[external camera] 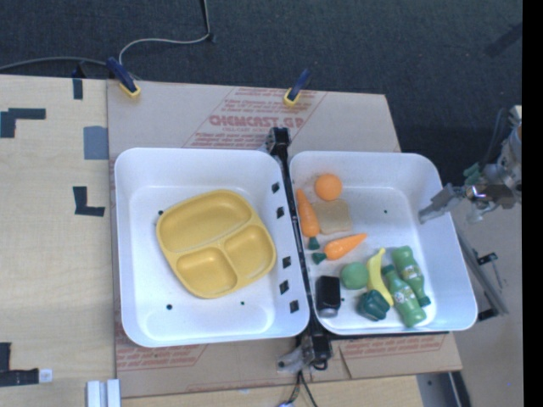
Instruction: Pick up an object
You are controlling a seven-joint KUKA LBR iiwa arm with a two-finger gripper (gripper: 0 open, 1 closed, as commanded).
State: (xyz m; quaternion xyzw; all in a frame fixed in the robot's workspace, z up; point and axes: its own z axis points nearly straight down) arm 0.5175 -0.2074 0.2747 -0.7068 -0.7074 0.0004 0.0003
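Observation:
The right bin (pixel 424 172) holds several toy foods. An orange ball (pixel 327 186) lies at the back next to a beige block (pixel 334 219). Two carrots (pixel 308 215) (pixel 344 246) sit near the bin's left wall. Toward the front are a green ball (pixel 355 275), a yellow banana (pixel 377 278), two green bottles (pixel 408 285), a dark green pepper (pixel 371 305) and a black object (pixel 327 294). My gripper (pixel 462 195) hangs at the right bin's right rim, above and to the right of the bottles, with nothing seen in it.
The left bin (pixel 140 312) bears a yellow divided plate (pixel 216 242). A black divider with clips (pixel 286 227) runs between the bins. Both bins rest on a cardboard sheet (pixel 195 117) held by two clamps (pixel 124 76) (pixel 297 87) at the back.

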